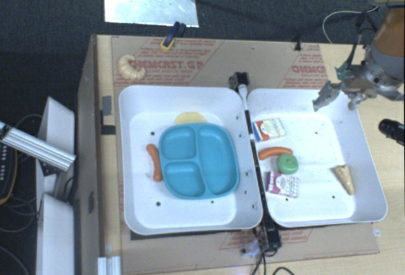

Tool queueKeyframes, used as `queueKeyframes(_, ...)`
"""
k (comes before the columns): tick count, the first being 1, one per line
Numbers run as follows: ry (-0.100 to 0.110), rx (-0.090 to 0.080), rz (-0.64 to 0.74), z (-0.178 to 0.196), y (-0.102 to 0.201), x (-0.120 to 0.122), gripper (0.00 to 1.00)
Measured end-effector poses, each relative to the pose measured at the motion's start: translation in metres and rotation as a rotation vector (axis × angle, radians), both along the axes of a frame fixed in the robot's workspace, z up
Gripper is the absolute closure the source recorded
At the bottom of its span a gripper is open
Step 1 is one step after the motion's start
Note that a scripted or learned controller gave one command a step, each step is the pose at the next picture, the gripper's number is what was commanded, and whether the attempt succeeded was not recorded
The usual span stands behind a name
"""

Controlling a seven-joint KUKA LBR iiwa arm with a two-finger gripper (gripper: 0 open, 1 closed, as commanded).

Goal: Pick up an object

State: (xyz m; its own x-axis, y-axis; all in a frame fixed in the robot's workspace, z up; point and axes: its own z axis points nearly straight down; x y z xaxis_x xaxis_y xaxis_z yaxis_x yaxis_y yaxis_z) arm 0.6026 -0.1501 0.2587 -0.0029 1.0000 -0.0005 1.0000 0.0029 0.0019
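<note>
In the camera view, the pick had not yet begun in earnest: the arm (387, 46) hung over the far right corner of the right bin (364, 169), and the hand (342, 95) hovered at the bin's back rim, touching nothing that could be made out. Its two fingers (321, 98) stood apart, spread and empty, with no object between them. The step in hand looked like the approach, with a target yet to be settled on. The nearest candidate seemed to be the tan cone-shaped piece (343, 177), lying alone near the right wall of that bin, well apart from everything else. Toward the bin's left side sat a cluster: a small red-and-white carton (269, 128) at the back, an orange sausage (274, 152) just in front of it, a green round item (288, 164) touching or nearly touching the sausage's end, and a second carton (282, 184) nearest the camera. The left bin (136, 141) held a blue divided plate (199, 160), a yellow flat piece (190, 117) peeking out behind it, and another sausage (154, 162) beside its left edge. The next move probably called for carrying the hand forward over one chosen item, lining the spread fingers across its narrow side, and descending. The crowded items risked a clash with neighbours; the lone cone looked the cleaner choice, though its taper could slip. The surface (190, 65) beyond the bins bore a pale ridged toy (131, 66).
</note>
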Motion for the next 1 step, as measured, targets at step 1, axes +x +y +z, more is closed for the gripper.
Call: queueKeyframes(1,0.003,0.001,-0.002,-0.0997,0.0264,-0.0375,0.00)
